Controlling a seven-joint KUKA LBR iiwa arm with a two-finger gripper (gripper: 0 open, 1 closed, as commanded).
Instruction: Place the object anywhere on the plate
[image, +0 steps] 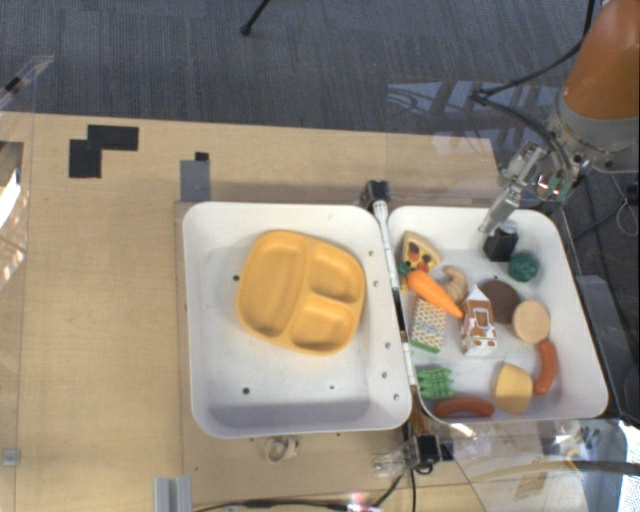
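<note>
Wooden tabletop (100, 330) carries two bins; the plate (300, 292) sits in the left one. Toy foods crowd the right bin (580, 300), where the tool (499, 240) hovers, grip state impossible to tell. Tight packing risks snagging a neighbour like the broccoli (523, 266).

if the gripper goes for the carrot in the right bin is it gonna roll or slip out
Probably somewhat. The carrot looks tapered and rounded, so it may pivot or roll if pushed. Its glossy, plastic-like surface suggests it is stiff, light and a bit slippery. It lies against the waffle piece and the mushroom, so these would likely shift too.
</note>
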